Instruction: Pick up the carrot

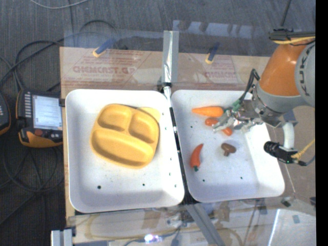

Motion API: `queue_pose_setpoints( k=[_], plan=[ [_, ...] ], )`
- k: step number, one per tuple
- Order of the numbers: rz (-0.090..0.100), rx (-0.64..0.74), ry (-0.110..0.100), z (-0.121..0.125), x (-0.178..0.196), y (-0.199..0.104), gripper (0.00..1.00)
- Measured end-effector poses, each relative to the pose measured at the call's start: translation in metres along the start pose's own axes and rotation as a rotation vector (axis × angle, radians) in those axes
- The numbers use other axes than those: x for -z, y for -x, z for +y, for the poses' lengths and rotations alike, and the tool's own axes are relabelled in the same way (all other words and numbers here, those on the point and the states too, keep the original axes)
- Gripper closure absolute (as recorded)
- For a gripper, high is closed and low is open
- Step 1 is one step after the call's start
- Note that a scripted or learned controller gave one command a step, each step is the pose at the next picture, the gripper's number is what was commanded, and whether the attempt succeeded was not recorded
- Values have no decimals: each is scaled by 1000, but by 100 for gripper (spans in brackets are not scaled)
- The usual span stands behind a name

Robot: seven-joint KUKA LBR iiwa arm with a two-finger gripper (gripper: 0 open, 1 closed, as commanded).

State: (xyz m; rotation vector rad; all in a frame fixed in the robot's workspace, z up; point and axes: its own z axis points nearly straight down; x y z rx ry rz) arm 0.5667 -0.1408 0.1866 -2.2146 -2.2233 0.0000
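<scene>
Carrot [207, 110] lay orange, tapered, near right bin [266, 186] far wall; claw [229, 123] just beside, finger state unclear.

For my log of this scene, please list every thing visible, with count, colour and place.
carrot: 1, orange, right bin, upper part
small tomato-like piece: 1, red-orange, just below the carrot
chili pepper: 1, red-orange, right bin, left side
mushroom: 1, brown, right bin, middle
divided plate: 1, yellow, left bin
bins: 2, white, side by side
handheld controller: 1, orange-black, left of bench
pincer: 1, metal, right of the carrot
arm: 1, grey and orange, from the right
</scene>
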Motion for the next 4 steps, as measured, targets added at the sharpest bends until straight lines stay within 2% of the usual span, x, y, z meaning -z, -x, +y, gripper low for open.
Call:
queue_pose_setpoints(
  k=[1, 2, 3, 4],
  plan=[
    [-2, -100, 1, 58, -94, -7, 0],
    [-1, -98, 0, 58, -85, -8, 100],
    [-4, 25, -1, 8, -4, -80, 100],
    [-1, -208, -3, -13, -5, -129, 100]
  ],
)
